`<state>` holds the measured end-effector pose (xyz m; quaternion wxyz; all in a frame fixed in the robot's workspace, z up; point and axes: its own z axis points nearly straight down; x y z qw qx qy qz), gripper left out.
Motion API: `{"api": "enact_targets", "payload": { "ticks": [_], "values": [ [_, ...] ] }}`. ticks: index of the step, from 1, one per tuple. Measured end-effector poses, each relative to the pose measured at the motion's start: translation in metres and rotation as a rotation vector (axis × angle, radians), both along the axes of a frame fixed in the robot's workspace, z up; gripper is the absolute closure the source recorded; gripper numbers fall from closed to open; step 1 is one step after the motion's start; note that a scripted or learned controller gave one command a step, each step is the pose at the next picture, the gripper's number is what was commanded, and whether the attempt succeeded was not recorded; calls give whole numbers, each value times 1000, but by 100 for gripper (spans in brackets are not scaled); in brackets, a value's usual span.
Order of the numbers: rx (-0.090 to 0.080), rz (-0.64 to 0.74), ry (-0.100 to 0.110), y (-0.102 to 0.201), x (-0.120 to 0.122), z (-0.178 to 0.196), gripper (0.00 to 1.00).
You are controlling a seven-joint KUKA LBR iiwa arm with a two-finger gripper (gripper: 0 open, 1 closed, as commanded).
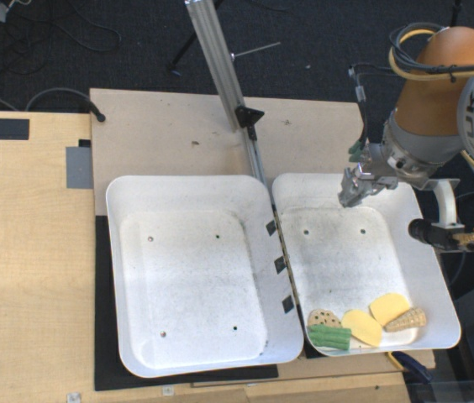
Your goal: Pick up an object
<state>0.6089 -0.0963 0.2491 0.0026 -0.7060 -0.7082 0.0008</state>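
Toy food lies bunched in the right bin's near corner: a brown-spotted cookie, a green piece, two yellow pieces and a tan cone. The gripper hovers over that bin's far edge, holding nothing; whether it is spread I cannot tell.

Both bins are white — the left bin and the right bin show faint grey speckling and small dark dots. The items in the right bin: two pale yellow pieces, a green piece, a tan cone with a cross-hatched pattern, and a beige round with dark spots. The arm is grey, banded orange.
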Motion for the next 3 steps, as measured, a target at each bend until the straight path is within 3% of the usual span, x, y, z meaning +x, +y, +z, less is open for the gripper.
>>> {"api": "enact_targets", "payload": {
  "ticks": [3],
  "values": [
    [-1,0,2,138,-49,-32,100]
  ]
}}
